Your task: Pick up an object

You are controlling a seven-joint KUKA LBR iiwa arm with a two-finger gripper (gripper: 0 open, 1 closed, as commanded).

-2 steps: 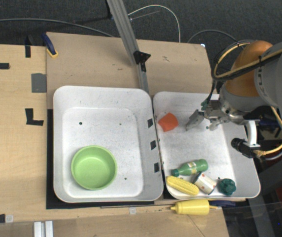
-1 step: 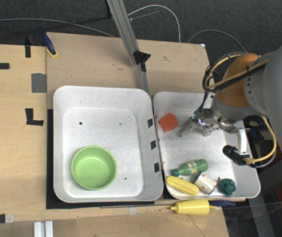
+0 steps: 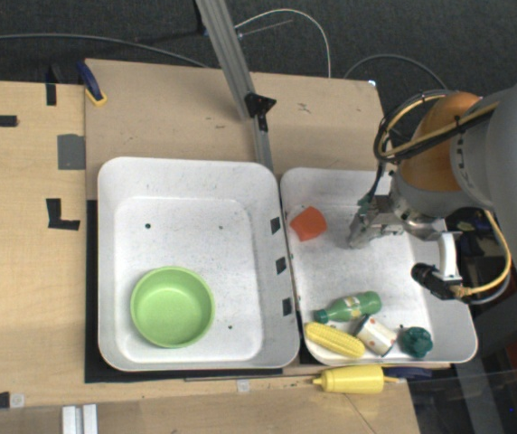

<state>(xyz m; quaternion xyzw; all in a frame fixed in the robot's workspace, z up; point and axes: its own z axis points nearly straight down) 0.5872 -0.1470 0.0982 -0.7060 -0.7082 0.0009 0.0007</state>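
Note:
My gripper (image 3: 360, 233) hangs low over the middle of the right bin (image 3: 331, 188), its fingers pointing down toward the bin floor. An orange-red block (image 3: 308, 223) lies just to its left, apart from the fingers. Nothing shows between the fingers. Along the bin's front edge lie a green bottle (image 3: 347, 308), a yellow corn cob (image 3: 334, 340), a small white cup (image 3: 377, 335) and a dark green piece (image 3: 415, 340).
The left bin (image 3: 186, 188) holds a light green bowl (image 3: 173, 306) at its front left. A yellow bottle (image 3: 353, 381) lies on the bench just outside the right bin's front edge. A grey pole (image 3: 231, 57) slants across the back.

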